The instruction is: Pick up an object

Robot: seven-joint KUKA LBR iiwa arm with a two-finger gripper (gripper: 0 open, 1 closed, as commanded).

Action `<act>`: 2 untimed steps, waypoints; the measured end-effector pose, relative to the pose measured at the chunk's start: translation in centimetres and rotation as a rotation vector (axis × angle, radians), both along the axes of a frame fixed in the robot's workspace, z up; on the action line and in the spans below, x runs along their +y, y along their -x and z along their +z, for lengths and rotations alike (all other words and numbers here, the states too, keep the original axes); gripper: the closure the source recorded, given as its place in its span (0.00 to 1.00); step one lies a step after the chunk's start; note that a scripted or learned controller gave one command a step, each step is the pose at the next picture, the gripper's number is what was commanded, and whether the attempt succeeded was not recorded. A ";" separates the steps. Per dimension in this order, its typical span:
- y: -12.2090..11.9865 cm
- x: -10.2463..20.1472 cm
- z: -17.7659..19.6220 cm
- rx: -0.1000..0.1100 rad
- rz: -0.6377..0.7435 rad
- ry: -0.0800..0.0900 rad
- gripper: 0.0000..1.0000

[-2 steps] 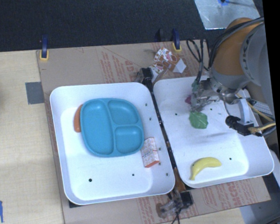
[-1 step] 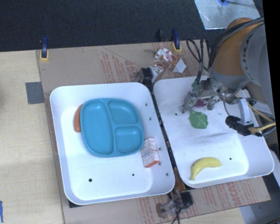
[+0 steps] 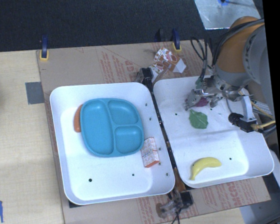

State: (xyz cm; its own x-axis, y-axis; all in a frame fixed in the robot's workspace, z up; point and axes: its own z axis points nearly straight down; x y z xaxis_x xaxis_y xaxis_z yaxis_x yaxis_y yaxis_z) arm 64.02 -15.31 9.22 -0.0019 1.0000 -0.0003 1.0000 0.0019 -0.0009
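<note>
The gripper [image 3: 199, 99] is observed low over the right bin [image 3: 179, 129], near its upper rim, and whether it is parted or closed cannot be told, since its metal parts merge at this slant. A green leaf-shaped object [image 3: 198, 120] is found just below it, at about 6 o'clock, and nothing is seen gripped. The green piece's long axis is judged to run roughly 12 to 6 (slightly tilted). A banana [image 3: 204, 166] lies well apart at 6 o'clock, near the lower rim, with its long axis running about 2 to 8. Open floor is noted around the green piece on all sides. In the left bin [image 3: 67, 157], a blue divided plate [image 3: 111, 126], an orange item [image 3: 76, 120] at its 9 o'clock edge and a small carton [image 3: 150, 152] are recorded.
</note>
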 end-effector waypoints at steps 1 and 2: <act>3.8 4.0 -0.1 0.004 0.005 0.001 0.00; 0.8 0.8 0.0 0.001 0.000 0.000 0.00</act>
